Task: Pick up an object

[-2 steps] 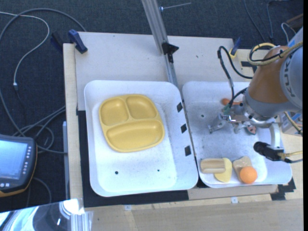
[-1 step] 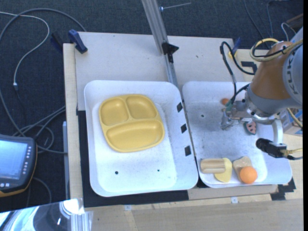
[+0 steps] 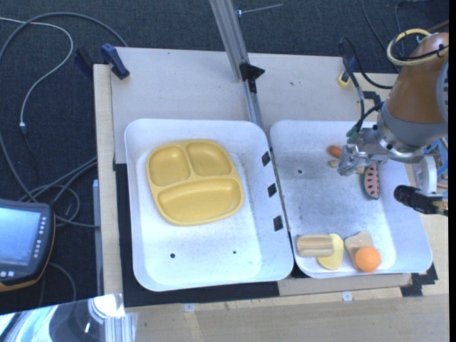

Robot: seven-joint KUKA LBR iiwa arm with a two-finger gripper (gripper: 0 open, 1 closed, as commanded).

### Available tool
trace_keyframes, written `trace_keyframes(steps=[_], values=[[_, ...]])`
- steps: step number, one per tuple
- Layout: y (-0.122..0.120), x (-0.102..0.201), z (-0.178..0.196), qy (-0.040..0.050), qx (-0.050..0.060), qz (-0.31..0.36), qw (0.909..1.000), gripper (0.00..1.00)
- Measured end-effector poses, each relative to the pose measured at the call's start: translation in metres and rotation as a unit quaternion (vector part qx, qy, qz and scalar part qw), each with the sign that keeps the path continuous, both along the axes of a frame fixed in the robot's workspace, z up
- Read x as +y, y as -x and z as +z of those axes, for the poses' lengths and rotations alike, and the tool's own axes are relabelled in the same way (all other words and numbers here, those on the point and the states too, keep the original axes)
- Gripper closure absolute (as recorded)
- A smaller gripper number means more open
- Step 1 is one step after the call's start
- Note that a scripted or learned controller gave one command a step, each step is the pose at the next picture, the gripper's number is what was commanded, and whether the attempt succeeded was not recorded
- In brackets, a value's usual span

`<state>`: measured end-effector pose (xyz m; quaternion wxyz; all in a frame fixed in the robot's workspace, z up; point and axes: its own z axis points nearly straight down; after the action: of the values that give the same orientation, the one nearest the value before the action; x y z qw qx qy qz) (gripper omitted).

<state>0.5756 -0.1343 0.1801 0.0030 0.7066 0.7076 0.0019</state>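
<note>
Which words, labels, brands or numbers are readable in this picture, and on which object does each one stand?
None can be read.
The screen of the handheld pendant at the left edge is lit, but it is too blurred to read.
The yellow divided plate and the two white bins carry no print.

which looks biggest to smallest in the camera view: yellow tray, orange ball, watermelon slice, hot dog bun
1. yellow tray, by far the largest
2. hot dog bun
3. watermelon slice, close to the bun and partly covered by the gripper, so the order of these two is unsure
4. orange ball
</note>
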Motion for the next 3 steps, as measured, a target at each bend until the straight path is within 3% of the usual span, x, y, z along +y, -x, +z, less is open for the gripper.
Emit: trace_keyframes(steps=[1, 3], values=[[-0.002, 0.0, 0.052, 0.0, -0.001, 0.0, 1.0, 1.0], [-0.032, 0.116, 0.059, -0.0018, 0.002, 0.003, 1.0, 1.0]])
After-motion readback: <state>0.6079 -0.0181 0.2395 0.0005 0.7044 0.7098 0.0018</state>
